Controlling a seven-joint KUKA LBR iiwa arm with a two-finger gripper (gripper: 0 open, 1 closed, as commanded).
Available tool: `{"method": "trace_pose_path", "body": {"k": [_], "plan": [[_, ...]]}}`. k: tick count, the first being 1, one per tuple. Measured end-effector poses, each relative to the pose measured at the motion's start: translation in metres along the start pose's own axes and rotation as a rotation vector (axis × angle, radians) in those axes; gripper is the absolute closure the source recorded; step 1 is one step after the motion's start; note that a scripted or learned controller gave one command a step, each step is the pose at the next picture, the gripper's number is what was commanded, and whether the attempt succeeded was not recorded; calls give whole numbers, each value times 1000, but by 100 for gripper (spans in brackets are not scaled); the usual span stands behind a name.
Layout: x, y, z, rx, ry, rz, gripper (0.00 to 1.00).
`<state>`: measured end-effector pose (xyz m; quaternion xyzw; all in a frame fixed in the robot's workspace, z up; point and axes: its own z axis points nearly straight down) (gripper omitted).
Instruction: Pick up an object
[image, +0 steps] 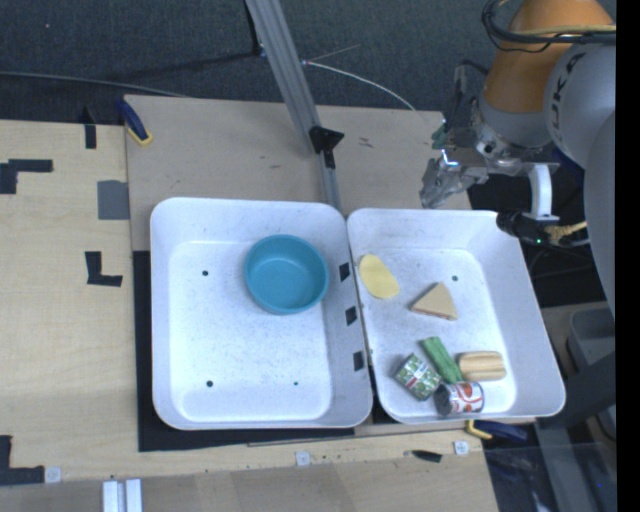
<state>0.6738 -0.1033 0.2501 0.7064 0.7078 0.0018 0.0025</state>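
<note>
The end effector (441, 186) hangs above the right bin's (520, 268) far rim, fingers apart and empty, poised to descend. Candidates lie below: a yellow disc (378, 277), cheese wedge (435, 302), and crowded can (464, 398).

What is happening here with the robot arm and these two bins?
The arm's gripper hangs above the bench just beyond the far edge of the right bin, with nothing seen in it. That bin holds a yellow oval piece, a tan wedge, a green packet, a bread roll and a small can. The left bin holds a blue bowl. Nothing has been picked up yet.
</note>
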Motion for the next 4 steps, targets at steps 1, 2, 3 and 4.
{"method": "trace_pose_path", "body": {"k": [1,2,3,4], "plan": [[0,1,-43,2,0,0,100],[62,-5,-27,9,2,-5,100],[106,-10,-21,9,2,-3,100],[163,-5,-17,8,2,-5,100]]}}
